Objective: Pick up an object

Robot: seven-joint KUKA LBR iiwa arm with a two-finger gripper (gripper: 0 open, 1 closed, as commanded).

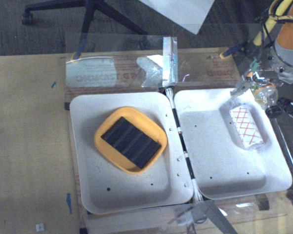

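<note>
A yellow-orange rounded block with a black ridged top (130,139) lies in the middle of the left bin (91,191). A white packet with a red criss-cross pattern (246,126) lies in the right bin (224,178), near its far right wall. My gripper (255,85) hangs at the far right corner of the right bin, just above and beyond the packet's far end. The orange-banded wrist (286,38) sits above it at the frame's right edge.
A strip of clear plastic sheeting and tape (134,70) runs along the bench behind the bins. A metal bracket (169,58) stands at the far end of the divide between the bins. Yellow and black cables (271,17) loop beside the arm.
</note>
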